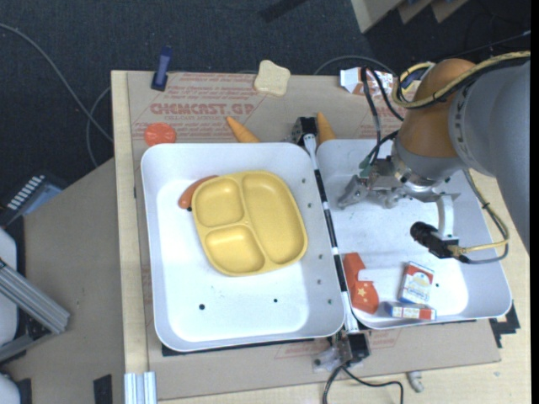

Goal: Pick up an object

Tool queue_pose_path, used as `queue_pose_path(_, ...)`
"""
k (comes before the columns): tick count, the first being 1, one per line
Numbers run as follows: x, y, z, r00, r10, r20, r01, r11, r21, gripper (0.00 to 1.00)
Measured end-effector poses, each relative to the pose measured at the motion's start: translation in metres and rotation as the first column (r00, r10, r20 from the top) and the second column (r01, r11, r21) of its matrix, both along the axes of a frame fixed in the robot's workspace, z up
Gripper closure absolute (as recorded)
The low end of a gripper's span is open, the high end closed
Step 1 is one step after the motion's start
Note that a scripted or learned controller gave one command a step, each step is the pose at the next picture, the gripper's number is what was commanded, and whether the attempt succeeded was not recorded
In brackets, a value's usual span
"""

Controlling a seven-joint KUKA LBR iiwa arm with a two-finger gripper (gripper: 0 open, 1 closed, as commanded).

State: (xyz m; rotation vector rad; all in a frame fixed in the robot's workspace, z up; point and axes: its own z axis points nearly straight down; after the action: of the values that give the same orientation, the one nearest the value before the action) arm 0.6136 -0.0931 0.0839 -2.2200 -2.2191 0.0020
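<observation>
We see the end effector (364, 190) low in the right bin (472, 305), near its top-left corner; can't tell its state. Red box (360, 286) and small carton (417, 284) near bin's bottom edge.

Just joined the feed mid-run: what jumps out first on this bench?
The big yellow divided plate dominates the left bin, with something orange peeking out from under its upper-left edge. On the right, the grey arm with its orange band reaches over the right bin, its hand low near the bin's upper left. A red packet and a small red-and-white box lie in that bin's near part.
</observation>
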Motion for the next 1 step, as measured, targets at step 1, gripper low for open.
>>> queue_pose_path(1,0.0439,-0.1069,0.0068,1.0,0.0,0.004,0.0,1.0,-0.004,0.0)
